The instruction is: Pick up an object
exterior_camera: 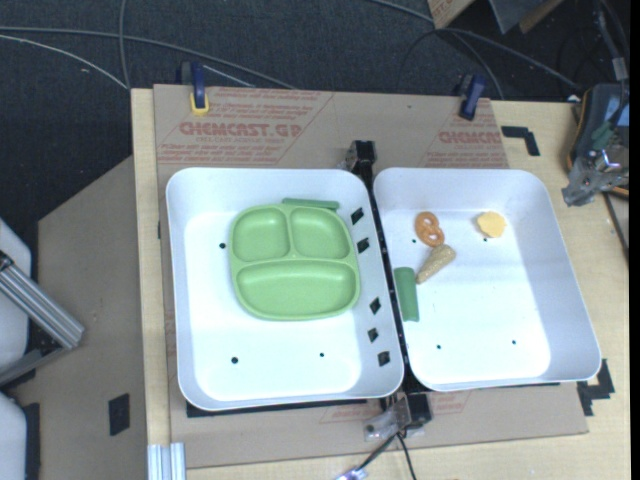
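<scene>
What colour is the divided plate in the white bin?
The divided plate is plain light green; the camera view shows it best.

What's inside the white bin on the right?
An orange pretzel, a yellow piece, a tan cone and a green stick. Anything beneath them is covered.

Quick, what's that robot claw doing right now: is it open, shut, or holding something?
Gripper: cannot be told whether open or closed; it hangs outside the right-hand shallow white bin, beside its far corner.
</scene>
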Action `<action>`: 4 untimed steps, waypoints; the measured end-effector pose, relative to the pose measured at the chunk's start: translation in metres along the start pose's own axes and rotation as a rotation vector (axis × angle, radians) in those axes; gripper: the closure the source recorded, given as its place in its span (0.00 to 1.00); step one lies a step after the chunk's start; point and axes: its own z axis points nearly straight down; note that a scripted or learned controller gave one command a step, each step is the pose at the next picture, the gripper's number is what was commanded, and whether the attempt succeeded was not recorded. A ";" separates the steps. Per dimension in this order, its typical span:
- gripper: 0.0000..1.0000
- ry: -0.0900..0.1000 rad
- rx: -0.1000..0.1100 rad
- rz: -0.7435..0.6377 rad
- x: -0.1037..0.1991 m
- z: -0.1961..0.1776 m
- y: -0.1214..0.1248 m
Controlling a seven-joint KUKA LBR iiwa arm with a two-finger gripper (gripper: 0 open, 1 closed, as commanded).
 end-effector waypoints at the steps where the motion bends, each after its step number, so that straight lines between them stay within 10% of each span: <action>1: 1.00 0.005 0.008 -0.003 0.047 0.003 -0.017; 4: 1.00 0.006 0.011 -0.003 0.195 0.047 -0.049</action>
